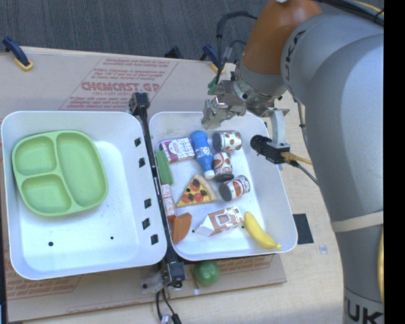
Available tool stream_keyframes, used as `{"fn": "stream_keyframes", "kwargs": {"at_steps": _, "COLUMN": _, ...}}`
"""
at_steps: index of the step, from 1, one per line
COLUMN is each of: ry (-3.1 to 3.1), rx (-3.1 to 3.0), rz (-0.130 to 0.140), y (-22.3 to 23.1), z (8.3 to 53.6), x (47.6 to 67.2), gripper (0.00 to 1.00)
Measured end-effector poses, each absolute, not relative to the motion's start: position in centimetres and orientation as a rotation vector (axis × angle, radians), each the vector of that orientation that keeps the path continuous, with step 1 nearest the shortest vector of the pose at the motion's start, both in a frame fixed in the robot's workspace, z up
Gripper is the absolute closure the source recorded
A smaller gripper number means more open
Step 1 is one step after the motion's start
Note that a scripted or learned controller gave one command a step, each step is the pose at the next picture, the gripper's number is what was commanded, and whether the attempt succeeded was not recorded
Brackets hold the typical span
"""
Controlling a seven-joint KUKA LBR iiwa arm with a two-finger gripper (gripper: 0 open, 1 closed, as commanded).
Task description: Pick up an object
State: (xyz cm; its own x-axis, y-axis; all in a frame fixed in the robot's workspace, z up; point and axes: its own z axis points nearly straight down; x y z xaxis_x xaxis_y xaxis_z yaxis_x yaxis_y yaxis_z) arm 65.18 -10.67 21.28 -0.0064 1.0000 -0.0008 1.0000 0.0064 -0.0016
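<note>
Nearest the camera, just outside the right bin's [283, 211] front edge, a green ball [206, 273] lies on the bench; I'd leave it, since it sits beside clips and cable. Inside the bin, along the front edge, a banana [260, 231] lies in the front right corner with a small carton [221, 221] just beside it, and an orange piece [181, 226] rests near the front left corner. The banana has free floor on its outer side, so I judge it the easiest take: come straight down across its narrow width, not along its curve. Toward the middle, a pizza slice [196, 192] lies flat, too thin to bite well. A dark can [234, 187] lies beside it, and a second can [222, 164] is touching a blue bottle [202, 150]. A candy box [177, 148] and a green stick [163, 166] lie against the left wall. That cluster is crowded; closing there risks catching two things. At the back edge, I, the gripper [219, 112], hang above the bin's back wall, near another can [228, 140]. I cannot tell how wide I stand, and nothing shows between my tips. The left bin [121, 241] carries a green tray [59, 173], well apart from my work
</note>
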Motion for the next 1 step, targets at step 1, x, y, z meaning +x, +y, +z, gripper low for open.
{"fn": "stream_keyframes", "kwargs": {"at_steps": 1, "ry": -2.224, "rx": -2.216, "rz": 0.002, "y": -9.52, "z": 23.98, "x": 60.58, "gripper": 1.0}}
